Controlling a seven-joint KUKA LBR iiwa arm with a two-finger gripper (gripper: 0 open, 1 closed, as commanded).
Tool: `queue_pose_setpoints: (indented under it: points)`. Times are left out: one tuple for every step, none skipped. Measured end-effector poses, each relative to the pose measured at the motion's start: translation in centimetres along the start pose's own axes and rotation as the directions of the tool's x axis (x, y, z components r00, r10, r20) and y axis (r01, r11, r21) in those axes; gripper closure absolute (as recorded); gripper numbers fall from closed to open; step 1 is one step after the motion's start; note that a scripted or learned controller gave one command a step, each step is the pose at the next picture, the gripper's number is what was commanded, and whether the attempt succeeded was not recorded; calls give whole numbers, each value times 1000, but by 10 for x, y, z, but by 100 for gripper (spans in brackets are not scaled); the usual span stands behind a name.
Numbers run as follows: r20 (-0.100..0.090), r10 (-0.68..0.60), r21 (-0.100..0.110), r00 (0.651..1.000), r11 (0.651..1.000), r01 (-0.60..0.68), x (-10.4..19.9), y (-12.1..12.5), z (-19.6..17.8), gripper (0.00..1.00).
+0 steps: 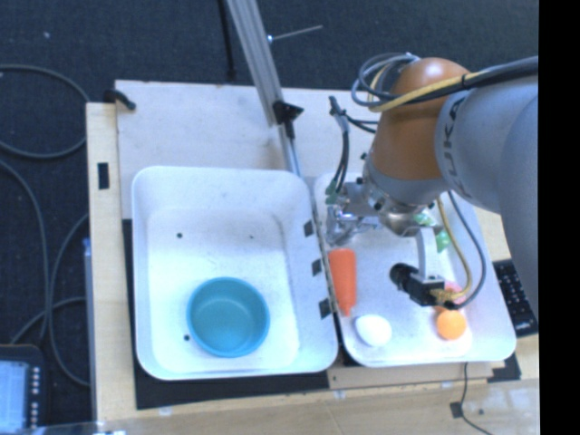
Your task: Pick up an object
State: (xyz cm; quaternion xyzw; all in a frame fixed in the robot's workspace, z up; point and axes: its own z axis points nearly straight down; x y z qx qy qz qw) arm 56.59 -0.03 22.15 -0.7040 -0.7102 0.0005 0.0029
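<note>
Seemingly the whole matter rests on how the carrot [343,279] lies against the end effector [347,225]. From the camera view, the arm [471,143] reaches in from the right and its wrist hangs over the upper left corner of the right bin [489,338], with the metal end effector showing just under the orange band. The carrot sits directly below that point in the picture, just beside it or perhaps touching, and hard against the bin's left wall; its long axis runs up and down the frame, parallel to that wall. I judge the grasp would have to straddle the carrot across its short width (the wall leaves little room on one side). Whether the end effector is open or closed I cannot tell. A white egg-like object [372,330] lies near the carrot's lower end. The left bin [154,188] holds a blue bowl [227,316].
</note>
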Motion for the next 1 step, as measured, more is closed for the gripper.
queue_pose_setpoints:
  points:
    - [1, 0, 2, 1000, 1000, 0, 50, -9, 3, 100]
